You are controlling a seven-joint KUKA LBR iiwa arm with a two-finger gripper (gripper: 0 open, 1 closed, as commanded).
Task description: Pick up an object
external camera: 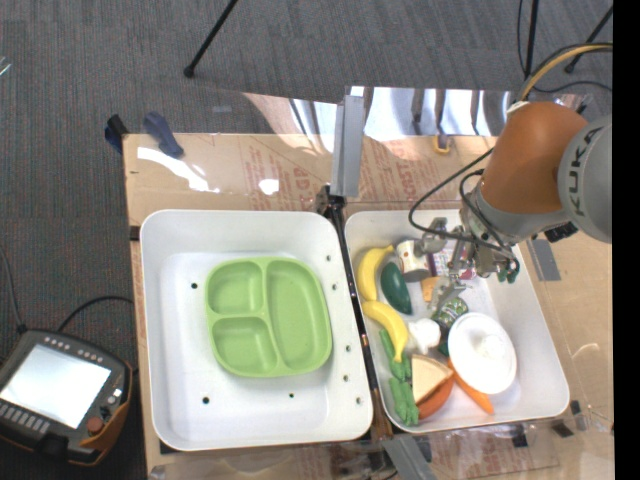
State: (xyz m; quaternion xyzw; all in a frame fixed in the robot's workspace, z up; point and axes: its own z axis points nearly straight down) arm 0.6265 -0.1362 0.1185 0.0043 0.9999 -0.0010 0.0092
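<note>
White walls go round two bins that sit side by side on the bench. One bin, the left bin point(160, 268), has a green plate point(268, 315) with three parts in the middle, and lots of bare floor all round it. In the right bin point(545, 338) the toys are packed close along its left wall: two bananas point(372, 268), a dark green toy point(395, 288), a bread slice point(430, 376), a carrot point(475, 396) and a white bowl point(482, 350). More bare floor lies by its right wall. Above the back of this pile hangs the gripper point(462, 276), near the dark green toy. I cannot tell how its jaws stand.
</note>
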